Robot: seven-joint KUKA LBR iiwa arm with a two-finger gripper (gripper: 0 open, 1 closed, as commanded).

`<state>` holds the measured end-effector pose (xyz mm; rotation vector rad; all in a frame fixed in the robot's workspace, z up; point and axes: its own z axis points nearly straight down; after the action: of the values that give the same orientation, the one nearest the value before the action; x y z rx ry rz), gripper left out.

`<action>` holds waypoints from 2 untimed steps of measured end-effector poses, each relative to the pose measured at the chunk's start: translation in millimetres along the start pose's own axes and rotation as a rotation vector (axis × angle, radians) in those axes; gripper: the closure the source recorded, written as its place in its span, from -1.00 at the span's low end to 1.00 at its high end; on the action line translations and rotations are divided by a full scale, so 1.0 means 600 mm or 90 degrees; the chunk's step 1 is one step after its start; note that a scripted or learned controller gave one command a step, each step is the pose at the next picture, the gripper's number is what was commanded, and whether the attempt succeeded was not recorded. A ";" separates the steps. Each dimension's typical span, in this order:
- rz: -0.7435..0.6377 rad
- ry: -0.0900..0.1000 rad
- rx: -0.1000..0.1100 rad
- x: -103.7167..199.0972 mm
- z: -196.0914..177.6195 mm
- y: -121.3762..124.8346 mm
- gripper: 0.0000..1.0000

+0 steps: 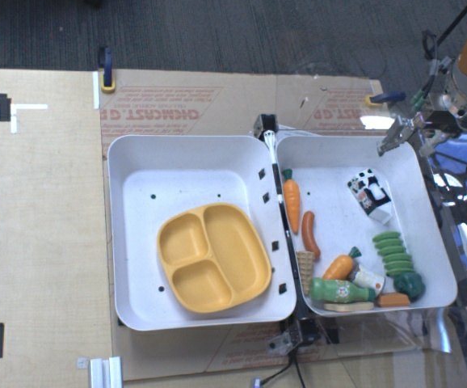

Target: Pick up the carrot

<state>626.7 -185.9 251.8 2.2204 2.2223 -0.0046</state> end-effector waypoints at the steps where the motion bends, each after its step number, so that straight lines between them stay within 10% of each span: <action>1: 0.044 0.001 0.001 0.032 0.112 -0.168 -1.00; 2: 0.062 0.001 -0.001 0.127 0.267 -0.193 -1.00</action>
<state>510.4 -109.9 91.4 2.3252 2.1123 0.0003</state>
